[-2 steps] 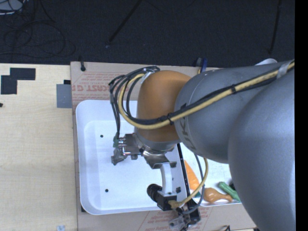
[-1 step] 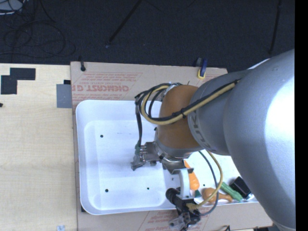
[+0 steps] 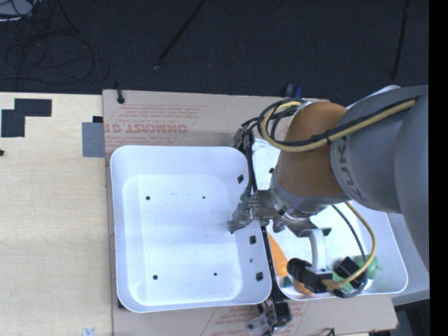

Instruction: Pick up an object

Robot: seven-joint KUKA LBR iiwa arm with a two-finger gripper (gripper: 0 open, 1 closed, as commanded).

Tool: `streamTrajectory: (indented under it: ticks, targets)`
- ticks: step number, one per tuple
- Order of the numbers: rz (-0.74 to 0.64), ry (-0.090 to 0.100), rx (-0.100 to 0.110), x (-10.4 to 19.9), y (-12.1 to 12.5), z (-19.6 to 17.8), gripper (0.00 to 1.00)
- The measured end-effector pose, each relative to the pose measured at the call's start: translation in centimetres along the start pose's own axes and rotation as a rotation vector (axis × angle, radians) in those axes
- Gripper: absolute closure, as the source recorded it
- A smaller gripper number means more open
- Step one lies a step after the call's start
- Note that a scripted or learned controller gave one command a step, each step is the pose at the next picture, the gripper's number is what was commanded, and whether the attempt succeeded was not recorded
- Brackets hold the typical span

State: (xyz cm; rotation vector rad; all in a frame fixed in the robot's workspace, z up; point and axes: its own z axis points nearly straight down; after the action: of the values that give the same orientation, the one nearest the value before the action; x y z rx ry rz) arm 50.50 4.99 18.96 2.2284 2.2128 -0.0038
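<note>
I see the gripper [image 3: 241, 218] hanging at the wall between the bins, open or closed I cannot tell; the orange object [image 3: 278, 259] lies just right of it, nearer me, in the right bin [image 3: 388, 247]; its long axis runs toward the near rim.

A cardboard sheet [image 3: 175, 117] on the pale bench [image 3: 49, 222] carries the left bin [image 3: 175, 233] beside the right bin [image 3: 388, 254].
</note>
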Motion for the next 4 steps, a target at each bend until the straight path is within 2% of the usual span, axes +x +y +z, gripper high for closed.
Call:
streamTrajectory:
  ticks: [1,2,3,4]
  targets:
    - [-0.006,0.004,-0.007,-2.0,-2.9,-12.0,0.0]
    - [-0.008,0.004,-0.016,-2.2,-2.1,-33.5,0.0]
    - [-0.01,0.002,0.0,0.0,-3.0,-34.9,0.0]
    - [-0.01,0.002,0.002,2.1,-3.0,-34.8,0.0]
